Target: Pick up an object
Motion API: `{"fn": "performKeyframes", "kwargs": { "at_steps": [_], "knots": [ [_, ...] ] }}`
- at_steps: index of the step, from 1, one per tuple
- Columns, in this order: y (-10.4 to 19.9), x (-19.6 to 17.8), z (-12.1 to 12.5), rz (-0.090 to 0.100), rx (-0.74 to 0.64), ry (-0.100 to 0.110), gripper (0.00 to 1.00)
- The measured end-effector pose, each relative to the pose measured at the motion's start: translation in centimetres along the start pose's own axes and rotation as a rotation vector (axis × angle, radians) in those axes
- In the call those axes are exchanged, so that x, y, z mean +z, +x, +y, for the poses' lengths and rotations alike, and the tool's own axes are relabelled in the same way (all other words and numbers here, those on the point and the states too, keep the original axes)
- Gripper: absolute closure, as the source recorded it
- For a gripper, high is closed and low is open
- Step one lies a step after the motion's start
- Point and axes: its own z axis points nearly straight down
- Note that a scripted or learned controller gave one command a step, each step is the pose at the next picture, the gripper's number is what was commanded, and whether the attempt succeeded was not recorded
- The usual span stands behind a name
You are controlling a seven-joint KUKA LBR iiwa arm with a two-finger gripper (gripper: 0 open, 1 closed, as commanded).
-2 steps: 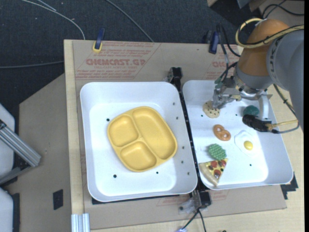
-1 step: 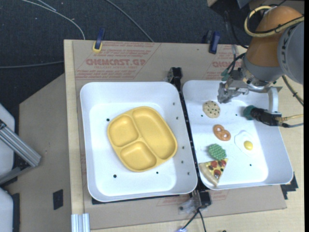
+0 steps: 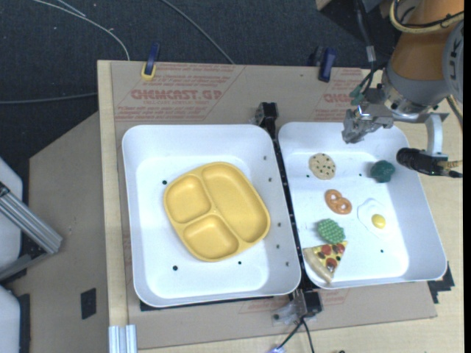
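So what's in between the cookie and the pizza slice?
In the camera view, the pretzel and the green waffle-like piece lie between the cookie and the pizza slice.

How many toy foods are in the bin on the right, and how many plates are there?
Cookie: 1
Pretzel: 1
Fried egg: 1
Green leafy piece: 1
Green waffle-like piece: 1
Pizza slice: 1
Yellow divided plate: 1
Total: 7

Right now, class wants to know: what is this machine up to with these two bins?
A robot arm's gripper hangs over the far end of the right bin, holding nothing. Below lie toy foods: a cookie, pretzel, fried egg, pizza slice and two green pieces. The left bin holds a yellow divided plate.
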Motion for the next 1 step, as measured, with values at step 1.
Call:
{"fn": "performKeyframes", "kwargs": {
  "at_steps": [1],
  "knots": [
    [4.62,0.57,-0.56,0.003,-0.003,0.010,1.00]
  ]
}}
